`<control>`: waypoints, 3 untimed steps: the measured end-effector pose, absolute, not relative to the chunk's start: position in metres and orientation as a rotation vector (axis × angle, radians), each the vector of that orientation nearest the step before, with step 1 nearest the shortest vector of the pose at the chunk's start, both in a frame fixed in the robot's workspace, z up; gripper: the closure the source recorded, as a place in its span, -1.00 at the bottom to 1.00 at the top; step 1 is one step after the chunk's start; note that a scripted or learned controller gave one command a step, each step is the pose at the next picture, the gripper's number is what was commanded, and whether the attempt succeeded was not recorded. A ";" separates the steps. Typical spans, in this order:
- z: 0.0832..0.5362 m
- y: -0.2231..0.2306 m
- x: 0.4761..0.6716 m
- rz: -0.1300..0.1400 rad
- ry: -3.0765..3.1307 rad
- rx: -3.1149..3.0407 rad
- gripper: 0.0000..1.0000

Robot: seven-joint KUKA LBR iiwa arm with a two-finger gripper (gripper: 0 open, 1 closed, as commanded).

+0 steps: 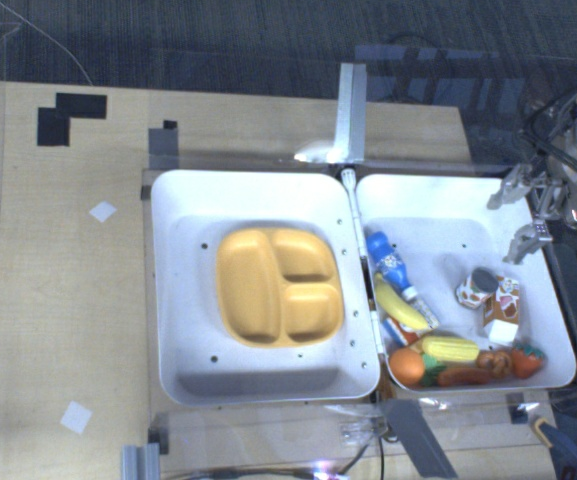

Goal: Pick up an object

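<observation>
Where bins [268, 193] sit: pale wooden bench [58, 288].

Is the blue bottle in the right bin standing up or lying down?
Lying down. The blue bottle rests lengthwise on the floor of the right bin beside the divider, white cap end toward the banana.

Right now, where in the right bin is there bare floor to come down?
Bare floor in the right bin spans its far half, beyond the blue bottle and milk carton. The near edge is crowded: banana, corn, orange.
</observation>
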State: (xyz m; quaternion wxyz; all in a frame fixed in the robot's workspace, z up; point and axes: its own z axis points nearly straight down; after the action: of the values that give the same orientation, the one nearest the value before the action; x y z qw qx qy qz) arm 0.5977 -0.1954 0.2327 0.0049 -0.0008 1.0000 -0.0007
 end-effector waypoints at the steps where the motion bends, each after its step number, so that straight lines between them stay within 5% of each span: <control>1: 0.183 -0.170 0.630 0.002 3.115 0.345 -1.00; 2: 0.124 -0.193 0.610 -0.005 3.123 -0.018 -1.00; 3: 0.109 -0.195 0.548 0.005 3.133 -0.021 -1.00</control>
State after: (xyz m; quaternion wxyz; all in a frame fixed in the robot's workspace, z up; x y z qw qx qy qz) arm 0.5483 -0.1952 0.1089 0.0041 -0.0068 1.0000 0.0016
